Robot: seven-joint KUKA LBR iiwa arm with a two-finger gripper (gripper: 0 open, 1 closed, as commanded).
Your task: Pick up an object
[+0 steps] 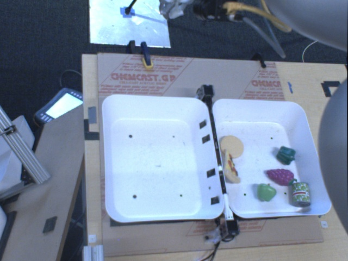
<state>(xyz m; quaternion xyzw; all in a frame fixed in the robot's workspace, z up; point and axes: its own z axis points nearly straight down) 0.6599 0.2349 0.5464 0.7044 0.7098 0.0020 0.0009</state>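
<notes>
The right bin holds several small items. A tan round disc lies near its left wall, with a yellow and red toy food piece just below it. A dark green pepper, purple grapes, a green apple and a small can sit toward the right and front. My gripper hangs high at the top of the view, beyond the back edge of the bench and far from the items, with nothing seen in it.
The left bin stands beside the right one, joined along a black clipped seam. A metal plate lies beyond the bench. A tablet-like device and an aluminium rail sit at the left. Yellow cables trail by the wrist.
</notes>
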